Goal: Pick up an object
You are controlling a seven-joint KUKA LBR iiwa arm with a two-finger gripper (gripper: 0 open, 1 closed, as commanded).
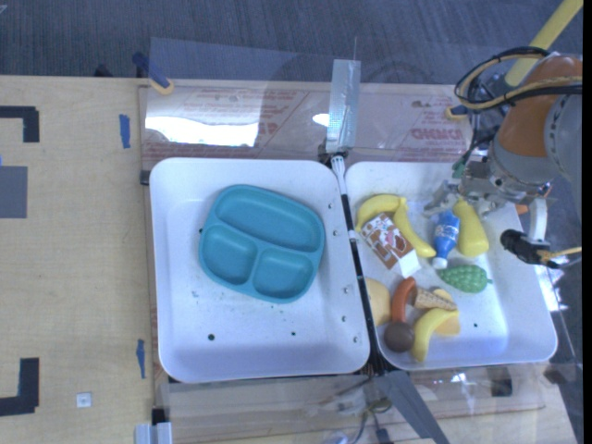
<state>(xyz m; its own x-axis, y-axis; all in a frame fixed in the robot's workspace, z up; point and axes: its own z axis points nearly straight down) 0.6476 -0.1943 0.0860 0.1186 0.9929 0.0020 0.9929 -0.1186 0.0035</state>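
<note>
The right bin (529, 333) holds several toy foods. A yellow banana (387, 209) lies by a red and white box (389, 241). A small blue bottle (447, 235) stands beside a yellow piece (473, 233), with a green bumpy piece (463, 277) below them. Toward the front are an orange carrot shape (403, 296), a cone (434, 298), a second banana (432, 327) and a brown ball (399, 337). My gripper (477, 192) hangs over the bin's far right part, just above the bottle and the yellow piece. Nothing is seen held in it.
The left bin (176, 276) carries a blue divided plate (264, 243). A raised rim runs between the two bins (350, 248). A clear panel (277, 114) stands behind the bins. The arm's orange band (523, 128) and cables sit at the right bin's far corner.
</note>
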